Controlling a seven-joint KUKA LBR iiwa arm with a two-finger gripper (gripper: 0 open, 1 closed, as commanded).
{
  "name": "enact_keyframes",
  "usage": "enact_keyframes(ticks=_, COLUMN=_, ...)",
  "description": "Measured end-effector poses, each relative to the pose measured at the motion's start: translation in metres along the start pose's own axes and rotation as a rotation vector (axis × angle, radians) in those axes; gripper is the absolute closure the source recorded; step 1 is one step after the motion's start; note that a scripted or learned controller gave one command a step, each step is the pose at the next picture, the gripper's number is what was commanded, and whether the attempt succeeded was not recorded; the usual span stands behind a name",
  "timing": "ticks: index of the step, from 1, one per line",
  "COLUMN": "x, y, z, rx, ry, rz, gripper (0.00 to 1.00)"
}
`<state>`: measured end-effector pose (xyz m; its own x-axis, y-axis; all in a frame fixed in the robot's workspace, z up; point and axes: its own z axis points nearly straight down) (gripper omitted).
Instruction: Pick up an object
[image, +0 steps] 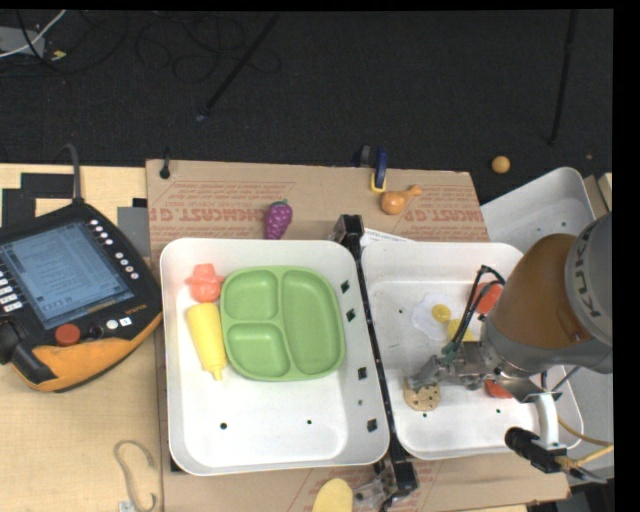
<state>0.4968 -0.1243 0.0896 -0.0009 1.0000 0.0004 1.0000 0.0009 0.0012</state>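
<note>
My gripper (430, 374) is low in the right bin (420, 450), at its front left. It hangs just above a round tan cookie (423, 397) and partly covers it. A small yellow piece (441, 313) lies further back in the same bin. A red object (488, 296) peeks out beside the arm, and another red bit (497, 389) shows under the wrist. In the left bin (260, 440) lie a green divided plate (281, 323), a yellow corn-like toy (207, 339) and a pink-orange toy (204, 283).
Behind the bins on the cardboard sit a purple grape bunch (278, 218) and an orange pear-shaped toy (397, 199). A yellow toy (333, 494) lies in front of the bins. A teach pendant (70, 290) rests at the left. The arm's body (545, 305) covers the right bin's right side.
</note>
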Motion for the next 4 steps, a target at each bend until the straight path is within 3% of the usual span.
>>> enact_keyframes(ticks=1, x=0.000, y=0.001, z=-0.012, rx=-0.003, ry=0.005, rz=0.006, gripper=1.00)
enact_keyframes(ticks=3, x=-0.004, y=-0.008, z=-0.134, rx=-0.001, ry=-0.001, rz=0.001, gripper=1.00)
enact_keyframes(ticks=4, x=-0.005, y=-0.008, z=-0.138, rx=0.002, ry=0.000, rz=0.002, gripper=1.00)
